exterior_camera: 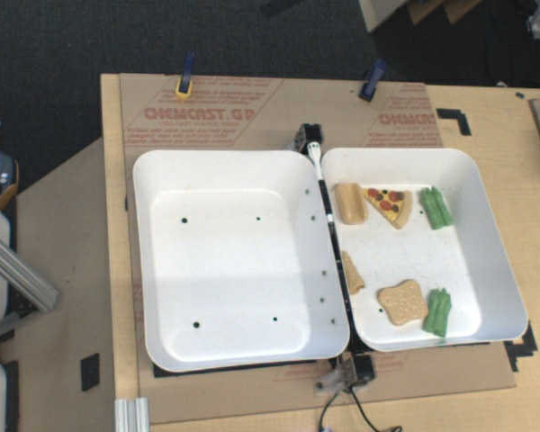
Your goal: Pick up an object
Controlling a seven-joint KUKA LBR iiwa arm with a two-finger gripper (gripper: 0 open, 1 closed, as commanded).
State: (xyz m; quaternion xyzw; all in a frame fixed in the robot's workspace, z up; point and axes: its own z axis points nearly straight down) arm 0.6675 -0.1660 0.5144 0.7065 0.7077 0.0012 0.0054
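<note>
**Six toy foods wait in the right bin**

White plastic bins sit side by side on a brown board clamped to the tabletop. The left bin (229, 268) has nothing in it but four dark dots; the right bin (486, 241) carries every candidate for the pick. Along its far edge lie a tan bread roll (349, 202), a pizza slice (389, 205) and a green bean bundle (436, 208). Toward the near edge rest a toast slice (402, 301) and a second green bundle (438, 311), the two touching or nearly so. A small tan piece (351, 273) lies tight against the wall shared with the left bin.

The claw's state cannot be told from this view, and nothing here is lifted: each item lies flat on the bin floor, so the pick looks not yet begun.

What could go wrong is mostly crowding and thinness. The roll and pizza slice lie just beside each other, so a descent between them would likely nudge both and close on neither. The toast and its green neighbour invite a double grab or a push. The tan piece by the wall leaves little room for a finger on that side. All the items look flat, so fingers stopping short of the floor could shut on air.
</note>
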